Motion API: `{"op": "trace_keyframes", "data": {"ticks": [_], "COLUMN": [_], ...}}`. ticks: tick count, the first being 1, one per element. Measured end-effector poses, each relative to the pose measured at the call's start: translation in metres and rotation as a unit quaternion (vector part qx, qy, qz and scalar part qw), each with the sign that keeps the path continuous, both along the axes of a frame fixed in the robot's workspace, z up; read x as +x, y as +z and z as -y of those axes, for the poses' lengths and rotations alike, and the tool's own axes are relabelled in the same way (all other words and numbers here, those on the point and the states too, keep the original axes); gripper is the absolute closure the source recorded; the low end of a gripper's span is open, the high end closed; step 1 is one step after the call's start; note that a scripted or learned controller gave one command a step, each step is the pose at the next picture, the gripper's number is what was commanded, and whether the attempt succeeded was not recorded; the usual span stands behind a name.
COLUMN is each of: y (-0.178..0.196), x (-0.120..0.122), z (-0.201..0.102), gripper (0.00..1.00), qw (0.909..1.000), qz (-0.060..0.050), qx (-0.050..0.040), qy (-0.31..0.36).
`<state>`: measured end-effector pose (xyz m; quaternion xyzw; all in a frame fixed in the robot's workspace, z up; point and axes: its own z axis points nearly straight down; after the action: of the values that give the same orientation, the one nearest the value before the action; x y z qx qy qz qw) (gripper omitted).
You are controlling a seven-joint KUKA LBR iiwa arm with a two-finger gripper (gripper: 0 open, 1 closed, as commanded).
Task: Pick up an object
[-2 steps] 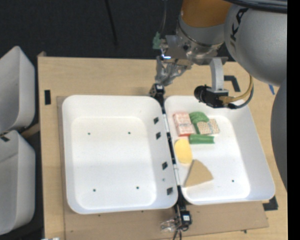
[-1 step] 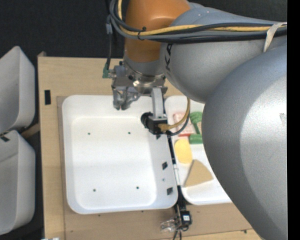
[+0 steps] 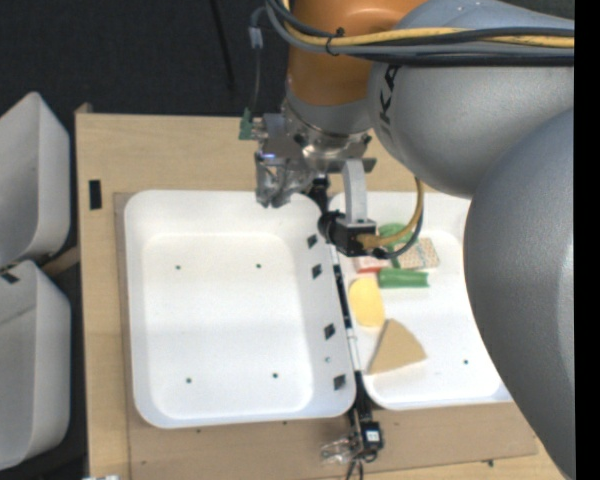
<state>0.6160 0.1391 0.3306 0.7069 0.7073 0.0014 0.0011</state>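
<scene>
The right bin holds a yellow rounded piece, a tan wedge, a green bar and a pale speckled piece with a bit of red beside it. My gripper hangs at the back edge of the left bin, near the divider between the bins. It is well apart from those objects, which lie to its right and nearer the front. Nothing shows between its tips. The arm hides the back of the right bin.
The big grey arm covers the right side of the view and overhangs the right bin. White moulded shapes stand off the bench at the left. A small metal clip sits at the bench's front edge.
</scene>
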Motion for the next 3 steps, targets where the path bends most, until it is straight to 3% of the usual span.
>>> {"op": "trace_keyframes", "data": {"ticks": [1,3], "y": [0.055,0.100], "x": [-0.009,-0.016], "z": [0.024,0.111], "gripper": [1.00,1.00], "qw": [1.0000,1.0000], "qz": [0.002,0.000], "qx": [0.0001,-0.0011], "qy": [0.000,-0.001]}}
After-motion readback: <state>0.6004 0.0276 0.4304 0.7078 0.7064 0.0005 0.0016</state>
